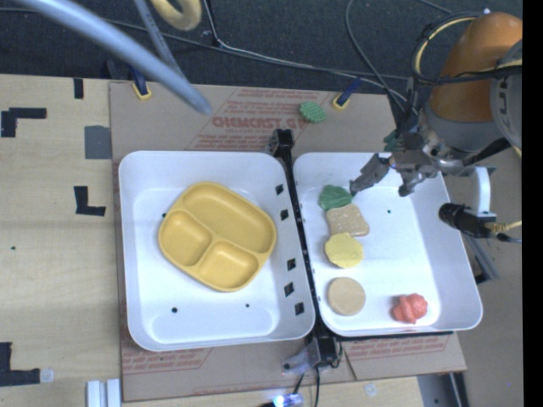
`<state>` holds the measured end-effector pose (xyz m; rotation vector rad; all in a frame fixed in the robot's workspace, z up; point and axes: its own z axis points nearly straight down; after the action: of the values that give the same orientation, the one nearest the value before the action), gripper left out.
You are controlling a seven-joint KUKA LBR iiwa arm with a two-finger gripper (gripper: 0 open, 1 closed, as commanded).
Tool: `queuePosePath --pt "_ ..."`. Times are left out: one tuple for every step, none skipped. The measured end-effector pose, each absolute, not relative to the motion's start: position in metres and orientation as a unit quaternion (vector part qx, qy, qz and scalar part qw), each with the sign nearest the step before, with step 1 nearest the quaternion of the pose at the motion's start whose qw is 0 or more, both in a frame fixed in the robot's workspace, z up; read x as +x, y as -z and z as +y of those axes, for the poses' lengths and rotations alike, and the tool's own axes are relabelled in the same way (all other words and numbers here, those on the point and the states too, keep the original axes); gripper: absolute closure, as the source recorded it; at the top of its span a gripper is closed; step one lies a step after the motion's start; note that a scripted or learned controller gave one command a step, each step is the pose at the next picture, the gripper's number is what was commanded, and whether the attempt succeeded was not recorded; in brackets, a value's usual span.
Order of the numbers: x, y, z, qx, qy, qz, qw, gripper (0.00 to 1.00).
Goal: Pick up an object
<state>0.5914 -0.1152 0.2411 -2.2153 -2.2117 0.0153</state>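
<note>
Hovering over the far part of the right bin point(450, 227), the gripper point(386, 181) is spreading its fingers with nothing between them. Lying just left of it are a green piece point(334, 197), a tan block point(347, 220), a yellow piece point(344, 250) and a beige disc point(346, 296). Sitting in the left bin point(136, 227) is a yellow divided plate point(216, 236).

cardboard sheet point(246, 121) | red print | reads "CHEMCAST", rest unreadable

Glossy yellow plastic tray point(217, 246), smooth white plastic bins point(136, 227), matt cardboard base point(246, 121)
</note>
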Motion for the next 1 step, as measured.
queuePosePath --pt "0.5937 -0.2489 -0.1149 -0.707 -0.0007 -0.708 0.000 0.00"
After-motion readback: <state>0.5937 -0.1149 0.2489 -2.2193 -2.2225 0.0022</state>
